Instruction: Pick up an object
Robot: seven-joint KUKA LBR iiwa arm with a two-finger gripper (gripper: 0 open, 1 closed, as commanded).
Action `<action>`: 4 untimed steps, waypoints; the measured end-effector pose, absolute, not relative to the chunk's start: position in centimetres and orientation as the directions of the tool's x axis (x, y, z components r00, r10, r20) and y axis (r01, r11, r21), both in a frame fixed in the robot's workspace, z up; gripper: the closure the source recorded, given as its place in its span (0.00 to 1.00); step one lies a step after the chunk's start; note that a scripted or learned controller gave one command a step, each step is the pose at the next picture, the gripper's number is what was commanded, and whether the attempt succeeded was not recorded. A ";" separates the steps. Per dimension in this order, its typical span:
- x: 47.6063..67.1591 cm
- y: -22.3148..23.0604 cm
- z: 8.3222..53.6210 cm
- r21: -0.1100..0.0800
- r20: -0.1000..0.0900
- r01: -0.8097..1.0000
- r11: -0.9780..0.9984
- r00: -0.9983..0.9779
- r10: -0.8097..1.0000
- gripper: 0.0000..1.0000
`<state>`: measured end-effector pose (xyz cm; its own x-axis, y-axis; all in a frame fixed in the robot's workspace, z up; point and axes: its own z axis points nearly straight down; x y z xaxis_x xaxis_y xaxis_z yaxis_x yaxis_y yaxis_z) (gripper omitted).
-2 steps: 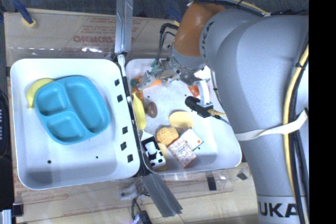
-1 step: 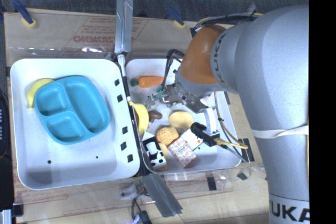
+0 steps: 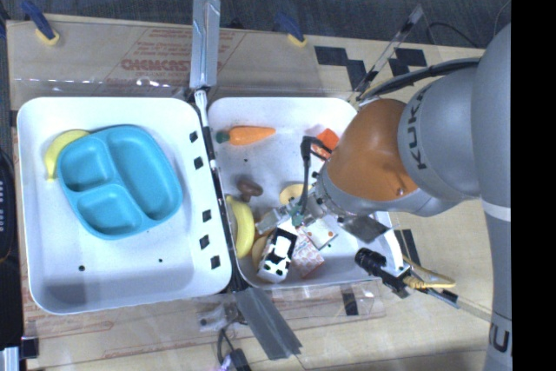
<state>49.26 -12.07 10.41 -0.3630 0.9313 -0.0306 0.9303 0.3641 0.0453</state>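
Note:
My gripper [image 3: 300,208] reaches low into the right bin [image 3: 278,109], under the orange wrist band, among a cluster of objects. Beside it lie a yellow banana [image 3: 242,226], a black-and-white patterned object [image 3: 278,255] and a pinkish wrapped packet [image 3: 307,255]. A small brown piece [image 3: 250,186] lies just to its left, and a yellowish item [image 3: 292,191] is partly hidden by the wrist. An orange carrot [image 3: 251,135] rests near the bin's far wall. A red-orange object [image 3: 327,139] peeks out from behind the arm.
The left bin [image 3: 35,274] holds a blue divided plate [image 3: 120,178] with a yellow object [image 3: 59,149] tucked under its far-left edge. A divider wall with black clips [image 3: 208,187] separates the bins. Tools and cables [image 3: 408,274] lie on the bench to the right.

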 end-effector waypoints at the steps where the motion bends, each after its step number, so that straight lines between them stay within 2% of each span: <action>1: 55.1 -12.0 9.4 0.004 -0.002 0.996 0.094 -0.094 0.996 0.00; 2: 60.1 -19.0 9.3 0.001 -0.002 0.946 0.324 -0.324 0.946 0.00; 3: 64.7 -20.9 14.6 0.005 -0.004 0.927 0.374 -0.374 0.927 0.00; 4: 61.7 -20.5 10.1 0.013 -0.003 0.926 0.378 -0.378 0.926 0.00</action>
